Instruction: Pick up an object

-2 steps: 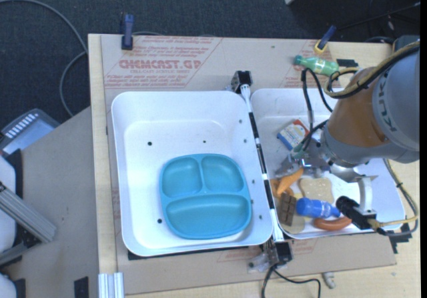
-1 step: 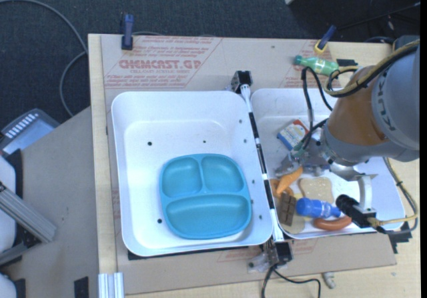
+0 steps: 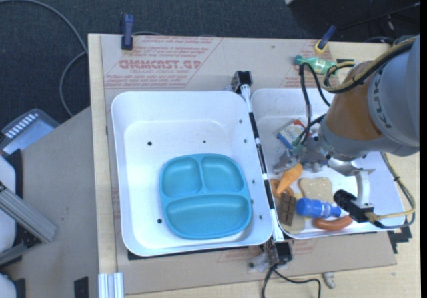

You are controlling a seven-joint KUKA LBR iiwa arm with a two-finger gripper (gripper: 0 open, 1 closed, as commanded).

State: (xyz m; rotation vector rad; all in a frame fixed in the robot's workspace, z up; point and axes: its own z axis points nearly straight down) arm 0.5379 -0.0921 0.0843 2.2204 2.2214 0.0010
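The arm (image 3: 373, 107) is reaching in from three o'clock over the right bin (image 3: 393, 187). A blue tray (image 3: 203, 195) is lying in the left bin (image 3: 133, 157). The gripper (image 3: 301, 150) is hanging over an orange carrot (image 3: 289, 178); its grip cannot be judged. At five o'clock, bread (image 3: 315, 189), a blue bottle (image 3: 313, 208) and a sausage (image 3: 331, 223) are lying close together.
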